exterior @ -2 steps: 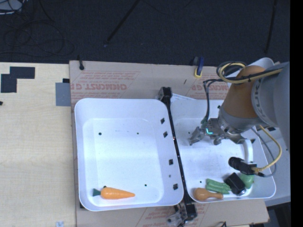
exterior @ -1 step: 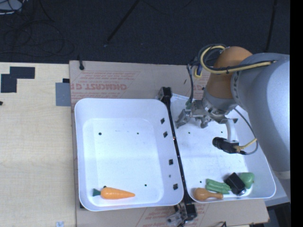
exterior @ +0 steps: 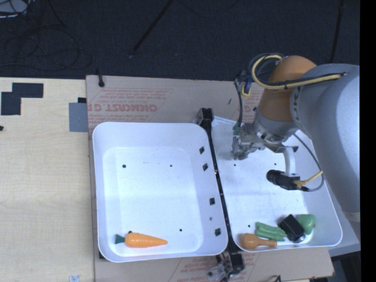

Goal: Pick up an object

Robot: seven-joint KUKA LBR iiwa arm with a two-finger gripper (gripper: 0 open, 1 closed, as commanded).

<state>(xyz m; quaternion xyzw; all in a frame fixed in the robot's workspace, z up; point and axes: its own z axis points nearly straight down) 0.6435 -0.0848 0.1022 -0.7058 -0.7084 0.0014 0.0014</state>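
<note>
Beneath two white bins (exterior: 103, 157) — cardboard (exterior: 153, 101), pale bench (exterior: 41, 187), dark floor (exterior: 147, 28).

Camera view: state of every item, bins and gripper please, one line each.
carrot: lying flat in the left bin, near its front edge
green vegetable: lying in the right bin, front corner
black block: resting against the green pieces
tan pear-shaped toy: lying by the front rim
gripper: low over the right bin's back, nothing visibly held

I see two white bins (exterior: 106, 157) side by side on a cardboard sheet (exterior: 153, 96) over the pale wooden desk (exterior: 41, 187). Dark cables (exterior: 35, 4) trail across the black floor behind.
</note>
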